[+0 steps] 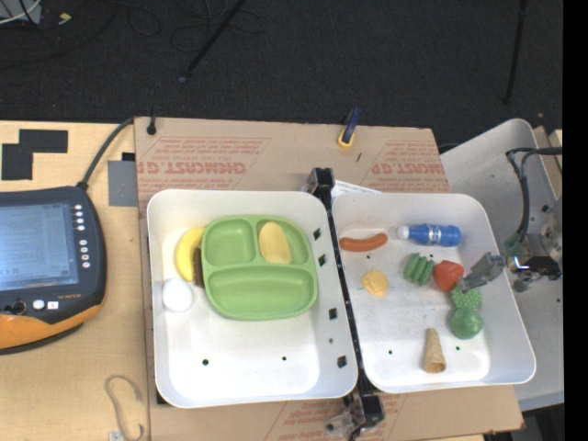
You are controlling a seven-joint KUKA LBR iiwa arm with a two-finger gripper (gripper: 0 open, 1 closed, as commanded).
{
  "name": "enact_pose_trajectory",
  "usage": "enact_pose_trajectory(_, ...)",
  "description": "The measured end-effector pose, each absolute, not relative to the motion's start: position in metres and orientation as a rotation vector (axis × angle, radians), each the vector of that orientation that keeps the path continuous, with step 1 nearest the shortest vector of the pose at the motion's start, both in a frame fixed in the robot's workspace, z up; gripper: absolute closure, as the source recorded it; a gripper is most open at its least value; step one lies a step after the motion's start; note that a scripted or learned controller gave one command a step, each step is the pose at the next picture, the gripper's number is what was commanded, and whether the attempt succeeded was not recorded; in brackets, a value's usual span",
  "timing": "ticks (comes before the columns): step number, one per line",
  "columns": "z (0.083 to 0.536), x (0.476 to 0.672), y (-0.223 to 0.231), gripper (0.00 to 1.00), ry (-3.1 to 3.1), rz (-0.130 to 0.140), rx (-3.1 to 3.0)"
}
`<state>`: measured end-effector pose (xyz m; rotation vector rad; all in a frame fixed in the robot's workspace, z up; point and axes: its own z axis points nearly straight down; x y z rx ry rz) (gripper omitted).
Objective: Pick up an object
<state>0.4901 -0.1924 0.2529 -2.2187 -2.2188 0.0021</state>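
Gripper (484, 269) sits at the right bin's (501, 366) right side, low over the toys; jaw state not readable from the camera view, can't tell. Nearest candidate is the green broccoli piece (466, 297), just left of and below the tip, near touching, with a red tomato (448, 274) to its upper left and a green round toy (467, 323) below. Also in this bin: blue bottle (434, 235), sausage (364, 242), green pepper (419, 269), yellow chunk (375, 284), cone (433, 350). Left bin (239, 375) holds a green divided plate (257, 269), banana (187, 252), white egg (177, 295).
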Motion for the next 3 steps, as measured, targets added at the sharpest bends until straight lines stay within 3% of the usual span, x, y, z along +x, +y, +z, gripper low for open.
enact_pose_trajectory(3, 0.086, 0.475, -0.19, 0.0, -2.221, 0.001, -2.219)
